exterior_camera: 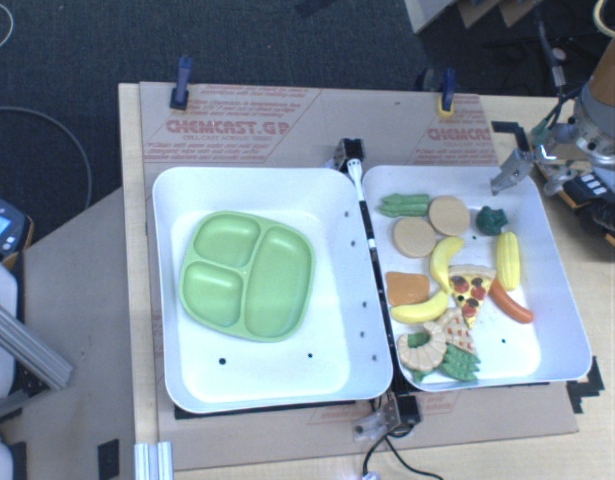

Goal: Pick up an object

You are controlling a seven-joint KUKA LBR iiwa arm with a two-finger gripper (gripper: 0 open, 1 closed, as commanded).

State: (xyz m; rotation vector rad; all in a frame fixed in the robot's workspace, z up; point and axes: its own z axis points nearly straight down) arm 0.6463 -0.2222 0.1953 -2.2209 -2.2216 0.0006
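Observation:
The right bin (557, 298) holds several toy foods: a green pea pod (404, 205), two tan discs (449, 215) (414, 236), a dark green broccoli (490, 219), a yellow corn cob (507, 258), two bananas (445, 260) (420, 311), a pizza slice (472, 290), an orange sausage (511, 303) and an orange wedge (407, 288). My gripper (507, 153) hovers over the bin's far right corner, above and right of the broccoli. Its fingers stand apart with nothing between them.
The left bin (177, 348) carries a green divided plate (249, 274). More small foods (442, 353) crowd the near end of the right bin. Blue clamps (180, 82) (447, 92) hold the board's far edge. A cable (359, 193) runs between the bins.

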